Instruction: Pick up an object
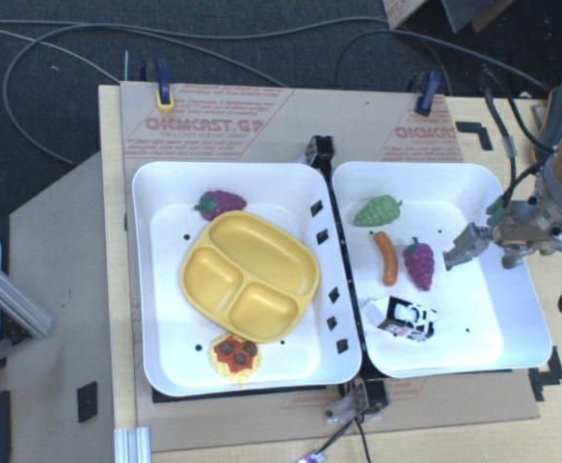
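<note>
The right bin (512, 336) holds a green grape bunch (377, 210), an orange sausage (388, 258), a purple grape bunch (418, 263) and a black-and-white toy (408, 318). My gripper (485, 252) hangs over the right half of this bin, just right of the purple grapes and apart from them. Its fingers are spread open with nothing between them. The grey arm comes in from the right edge.
The left bin (150, 258) holds a yellow divided plate (250, 275), a second purple grape bunch (221, 202) at its back, and a small pizza-like toy (235, 355) at its front. A black divider (334, 258) separates the bins. Cables lie behind the bench.
</note>
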`<state>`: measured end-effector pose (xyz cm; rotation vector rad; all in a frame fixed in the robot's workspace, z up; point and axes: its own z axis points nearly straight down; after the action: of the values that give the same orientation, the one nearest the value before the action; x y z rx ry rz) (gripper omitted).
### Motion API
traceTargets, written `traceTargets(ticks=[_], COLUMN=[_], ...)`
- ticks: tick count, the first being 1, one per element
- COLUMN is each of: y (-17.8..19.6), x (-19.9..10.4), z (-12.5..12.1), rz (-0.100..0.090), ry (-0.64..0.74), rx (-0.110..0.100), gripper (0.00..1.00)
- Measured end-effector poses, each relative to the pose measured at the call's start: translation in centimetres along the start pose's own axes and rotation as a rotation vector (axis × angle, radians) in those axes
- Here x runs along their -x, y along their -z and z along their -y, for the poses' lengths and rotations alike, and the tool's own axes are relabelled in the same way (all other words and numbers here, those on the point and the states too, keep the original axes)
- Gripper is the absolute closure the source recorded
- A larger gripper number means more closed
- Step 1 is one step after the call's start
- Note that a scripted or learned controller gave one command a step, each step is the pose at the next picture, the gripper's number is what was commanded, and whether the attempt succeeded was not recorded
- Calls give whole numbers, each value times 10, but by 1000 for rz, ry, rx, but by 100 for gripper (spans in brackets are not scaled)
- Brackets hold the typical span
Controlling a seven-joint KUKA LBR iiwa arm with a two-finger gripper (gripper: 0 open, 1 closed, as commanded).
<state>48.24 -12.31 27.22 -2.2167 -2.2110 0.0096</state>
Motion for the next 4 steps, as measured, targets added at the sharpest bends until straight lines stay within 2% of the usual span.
traceTargets(ticks=[1, 4], y=[5, -132], x=[0, 11], z=[-2, 1], rz=[2, 0], ry=[3, 2], rx=[11, 5], gripper=[0, 0])
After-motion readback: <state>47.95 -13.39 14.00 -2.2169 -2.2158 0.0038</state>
